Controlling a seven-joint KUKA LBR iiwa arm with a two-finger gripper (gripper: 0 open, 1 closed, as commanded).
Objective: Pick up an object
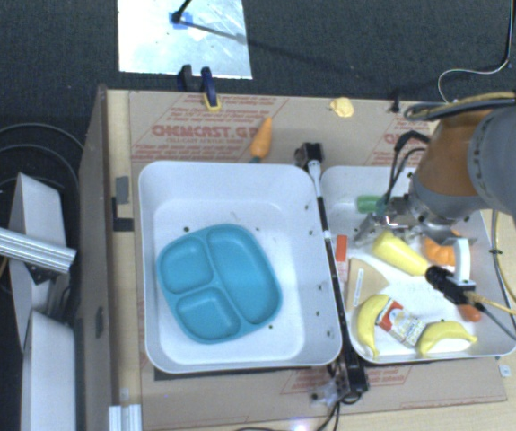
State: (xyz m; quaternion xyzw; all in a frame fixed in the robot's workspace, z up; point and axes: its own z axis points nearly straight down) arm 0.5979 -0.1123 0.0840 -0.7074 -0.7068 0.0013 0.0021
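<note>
The gripper (381,229) is low in the far half of the right bin (502,347). Its metal parts are bunched too closely to tell whether it is open or closed, and nothing can be seen in its hold. Its tip is just beside the far-left end of a long yellow piece (401,255) and may be touching it; the view does not settle that.

The arm (495,164) comes in from the right over the bin's far-right corner. Its grey body and orange band (446,164) bend down and to the left toward the gripper.

The long yellow piece lies flat on the bin floor, with its long axis running from far-left to near-right.

Nearest in the right bin are two bananas, one curved at the left (369,321) and one along the near wall (444,336). A red and white packet (402,324) lies between them. Farther in, an orange piece (438,251) lies just right of the yellow piece. A green thing (368,203) lies near the far wall.

The left bin (163,196) holds a blue divided plate (218,281). Beyond the bins, an orange carrot (262,139) lies on the cardboard.
</note>
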